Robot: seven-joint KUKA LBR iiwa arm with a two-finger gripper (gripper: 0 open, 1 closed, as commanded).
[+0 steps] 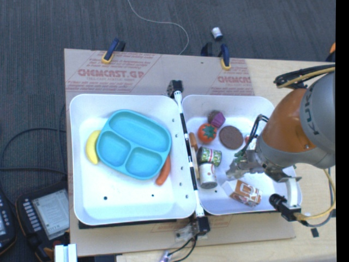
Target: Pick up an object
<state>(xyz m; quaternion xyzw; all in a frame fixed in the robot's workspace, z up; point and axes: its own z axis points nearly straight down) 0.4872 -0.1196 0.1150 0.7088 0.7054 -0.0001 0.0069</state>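
My gripper hangs low over the right bin, just right of a green-labelled can and a white can. An orange-and-white packet lies just below it. Farther back sit a red tomato, a purple toy and a brown disc. The grey and orange arm covers the bin's right side.
The left bin holds a blue divided tray, a yellow banana at its left and an orange carrot at its lower right. A thin orange stick lies by the divider. Clamps and cables sit at the bench's edges.
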